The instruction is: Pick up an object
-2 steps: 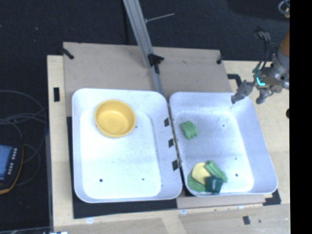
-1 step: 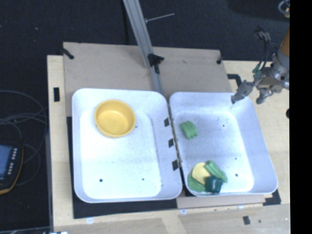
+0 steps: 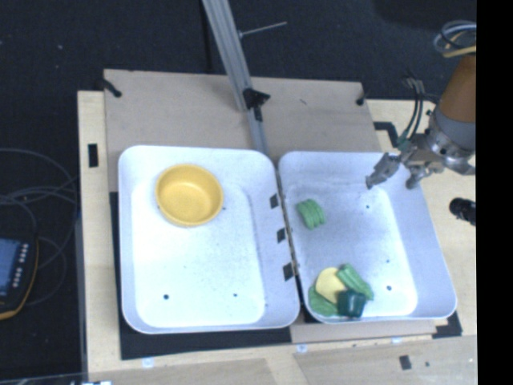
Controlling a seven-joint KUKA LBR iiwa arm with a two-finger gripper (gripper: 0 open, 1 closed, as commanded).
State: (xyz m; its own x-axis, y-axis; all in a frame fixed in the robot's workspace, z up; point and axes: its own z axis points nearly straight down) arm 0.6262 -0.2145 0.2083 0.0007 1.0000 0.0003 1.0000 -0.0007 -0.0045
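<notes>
Clustered toys (image 3: 340,292) near front corner: probably light, soft; lone green piece (image 3: 310,213) easiest, gripped across. Fingers (image 3: 377,176) spread, empty.

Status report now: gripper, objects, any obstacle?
Gripper open, above right bin's top edge, holding nothing. Green piece alone, apart. Small pile at near corner.

Robotics lab, white bins (image 3: 200,311) on bench (image 3: 313,107), cables (image 3: 32,191)

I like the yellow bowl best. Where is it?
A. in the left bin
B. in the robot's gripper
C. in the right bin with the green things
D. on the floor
A: the yellow bowl sits in the left bin, near its top left corner, apart from the gripper.
</notes>
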